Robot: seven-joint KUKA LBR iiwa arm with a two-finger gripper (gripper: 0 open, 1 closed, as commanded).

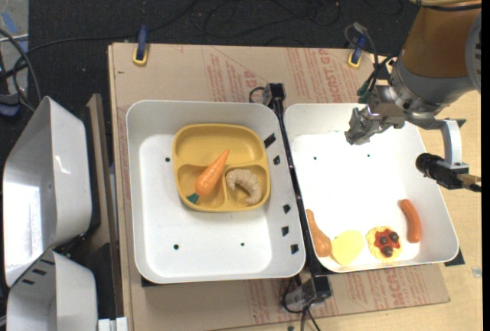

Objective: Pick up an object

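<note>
1. from my seat the jaws hang over the far part of the right bin, near its back wall. they read as one dark lump, so i cannot tell whether they are wide or narrow, and i see nothing between them.

2. under them is bare white floor. i judge that a descent from here would close on nothing, since every loose thing in this bin lies along the near edge, well apart from the jaws.

3. the candidates there: a sausage by the right wall, a small tart with dark berries, a pale yellow disc just beside the tart, and an orange drumstick-shaped piece against the left wall.

4. my worries for each: the disc looks flat and may slide under the tips; the drumstick piece sits so close to the wall that one tip could strike the rim; the disc and the tart are near enough that a grab at one may nudge the other.

5. the sausage stands clearest of its neighbours, so i judge it the safest target, though it could roll if pinched off-centre.

6. further out, the left bin holds a yellow divided plate with a carrot and a shrimp in its compartments. reaching there means crossing the rims between the bins, where a low wrist might catch.

7. the counter itself carries clamps and cables at the far edge, out of the path.
</note>
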